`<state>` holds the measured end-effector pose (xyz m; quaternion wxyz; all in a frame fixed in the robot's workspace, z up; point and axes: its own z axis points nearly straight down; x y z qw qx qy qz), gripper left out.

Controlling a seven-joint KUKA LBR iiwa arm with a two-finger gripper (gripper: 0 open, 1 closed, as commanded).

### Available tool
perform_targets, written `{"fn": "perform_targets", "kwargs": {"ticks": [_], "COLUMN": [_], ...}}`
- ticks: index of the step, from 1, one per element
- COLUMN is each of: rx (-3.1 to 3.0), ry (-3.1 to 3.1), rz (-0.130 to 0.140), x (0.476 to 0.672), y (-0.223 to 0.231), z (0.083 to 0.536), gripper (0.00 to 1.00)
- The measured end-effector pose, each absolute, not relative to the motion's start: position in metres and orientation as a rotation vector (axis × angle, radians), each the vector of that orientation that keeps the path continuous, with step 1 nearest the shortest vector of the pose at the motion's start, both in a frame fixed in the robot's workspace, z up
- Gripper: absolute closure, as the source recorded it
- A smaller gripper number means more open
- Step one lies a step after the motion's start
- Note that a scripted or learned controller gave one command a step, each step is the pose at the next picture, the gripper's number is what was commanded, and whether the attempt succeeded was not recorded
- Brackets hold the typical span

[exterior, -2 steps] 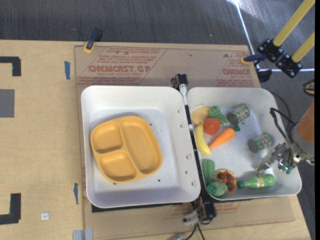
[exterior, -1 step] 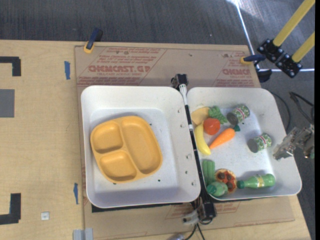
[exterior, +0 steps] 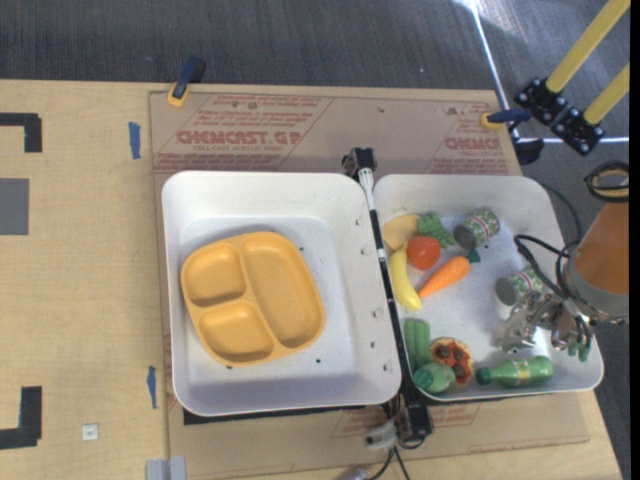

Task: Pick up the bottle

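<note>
The green bottle (exterior: 515, 372) lies on its side in the right bin (exterior: 545, 208), just below the gripper (exterior: 525, 328), whose finger spread I cannot tell. Left of the bottle sit a green vegetable (exterior: 433, 377) and a carrot (exterior: 444, 276)

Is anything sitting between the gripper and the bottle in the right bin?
Nothing visible does. The gripper is low in the right bin, just above the green bottle lying on its side by the near wall. Bare bin floor lies between them. A small can sits on the gripper's far side, out of the path.
</note>
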<state>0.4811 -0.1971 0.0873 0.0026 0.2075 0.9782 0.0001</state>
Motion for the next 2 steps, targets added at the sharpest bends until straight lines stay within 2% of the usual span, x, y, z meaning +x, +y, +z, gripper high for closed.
{"fn": "perform_targets", "kwargs": {"ticks": [1, 2], "rx": [0.178, -0.335], "ry": [3.130, 3.121], "rz": [-0.002, 0.001], "x": [0.4807, 0.4802], "y": [-0.2239, -0.2233], "z": [0.1936, 0.1852], "gripper": [1.00, 1.00]}}
